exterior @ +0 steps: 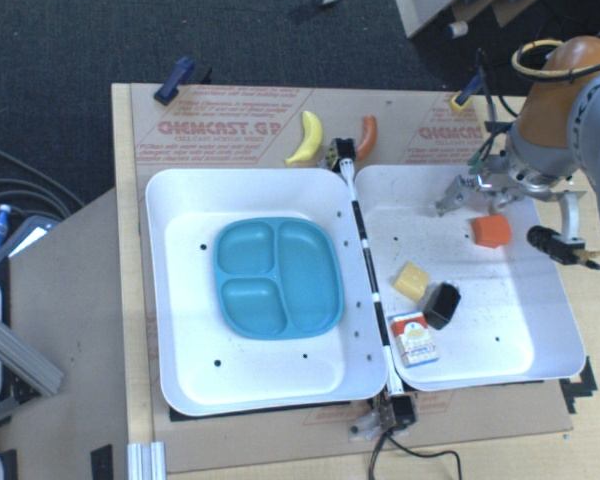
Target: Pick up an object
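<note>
A: Dark carpet all round, cables at left. Brown worktop (250,128) carries two white bins side by side. Left bin (180,368): a teal divided plate (278,276), nothing else to note.

B: Right bin?

A: Right bin (520,358) has an orange block (492,231) near its back right, a yellow block (412,280) by the divider, a black object (441,305) touching the yellow block's lower right side, and a small red-and-white carton (415,339) in the front left corner.

B: Arm, hand?

A: Grey arm with orange band enters from right. Hand (480,190) sits over the back of the right bin, just above the orange block. Fingers too small and blurred; can't tell if apart or together. Nothing seen between them.

B: Outside the bins?

A: Yellow banana (306,138) and an orange-red object (366,136) on the worktop behind the bins.
</note>
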`<state>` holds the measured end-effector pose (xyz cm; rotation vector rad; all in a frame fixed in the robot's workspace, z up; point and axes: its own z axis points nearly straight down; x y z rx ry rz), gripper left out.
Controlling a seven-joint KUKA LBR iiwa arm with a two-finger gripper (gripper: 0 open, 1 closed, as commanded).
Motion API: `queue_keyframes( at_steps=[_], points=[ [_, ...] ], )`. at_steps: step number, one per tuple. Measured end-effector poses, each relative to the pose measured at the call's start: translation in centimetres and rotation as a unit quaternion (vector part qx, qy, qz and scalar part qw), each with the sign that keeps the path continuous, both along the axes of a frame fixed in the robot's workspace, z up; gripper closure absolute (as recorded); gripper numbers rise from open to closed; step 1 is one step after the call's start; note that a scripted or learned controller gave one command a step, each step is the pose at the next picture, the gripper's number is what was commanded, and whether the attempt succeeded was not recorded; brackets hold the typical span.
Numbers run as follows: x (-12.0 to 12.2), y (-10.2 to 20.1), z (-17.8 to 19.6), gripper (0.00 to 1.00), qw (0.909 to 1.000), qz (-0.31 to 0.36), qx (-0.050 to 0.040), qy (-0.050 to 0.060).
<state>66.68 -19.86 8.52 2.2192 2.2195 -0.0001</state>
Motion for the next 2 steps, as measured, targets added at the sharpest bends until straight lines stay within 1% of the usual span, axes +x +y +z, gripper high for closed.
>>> queue_keyframes(
  at_steps=[1,2],
  points=[
    [0.09,0.03,1.07,1.0,1.0,0.001,-0.0007,-0.001],
    [0.07,0.03,1.05,0.0,1.0,0.001,-0.0008,-0.001]
  ],
)
